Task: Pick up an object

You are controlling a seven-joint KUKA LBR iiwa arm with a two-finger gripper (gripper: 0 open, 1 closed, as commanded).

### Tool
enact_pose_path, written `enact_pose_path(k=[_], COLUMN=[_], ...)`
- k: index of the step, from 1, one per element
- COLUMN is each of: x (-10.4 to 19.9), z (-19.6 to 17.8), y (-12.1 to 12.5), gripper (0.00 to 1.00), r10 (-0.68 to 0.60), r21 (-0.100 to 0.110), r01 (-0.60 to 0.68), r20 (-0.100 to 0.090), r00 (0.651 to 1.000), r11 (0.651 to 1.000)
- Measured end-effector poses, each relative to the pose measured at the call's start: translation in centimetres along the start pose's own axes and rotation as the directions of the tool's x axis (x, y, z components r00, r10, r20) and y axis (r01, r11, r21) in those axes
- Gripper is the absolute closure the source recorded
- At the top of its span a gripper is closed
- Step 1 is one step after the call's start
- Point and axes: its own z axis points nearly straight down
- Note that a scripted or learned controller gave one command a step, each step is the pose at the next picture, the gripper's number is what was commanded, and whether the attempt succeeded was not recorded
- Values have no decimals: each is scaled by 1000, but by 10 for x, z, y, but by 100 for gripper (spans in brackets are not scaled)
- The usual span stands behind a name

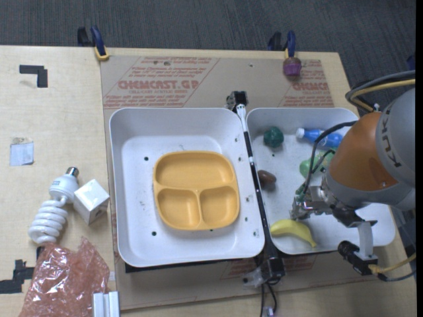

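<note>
Arm [370,164]: grey with an orange band, nearest the lens, reaching over the right bin [281,121]. Gripper [305,207]: low in that bin; grip state cannot be told. Banana [294,230]: on the bin floor just beside and below the gripper. Brown object [267,177], dark green ball [273,137]: farther off. Risk, as judged: a descent slightly off-centre could nudge the curved banana against the near wall.

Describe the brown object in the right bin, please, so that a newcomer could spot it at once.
Look at the right bin, the one the arm reaches into. Near its left wall, about halfway down, lies a small brown oval object. It is darker than the green ball above it and the yellow banana below.
</note>
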Motion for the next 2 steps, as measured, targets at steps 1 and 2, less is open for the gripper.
enact_pose_path(k=[1,2], x=[-6,-6], z=[0,-10], y=[41,41], gripper=[0,100], r10=[-2,-4], r21=[0,-1], r01=[2,4], r20=[1,2], r00=[1000,1000], r11=[1000,1000])
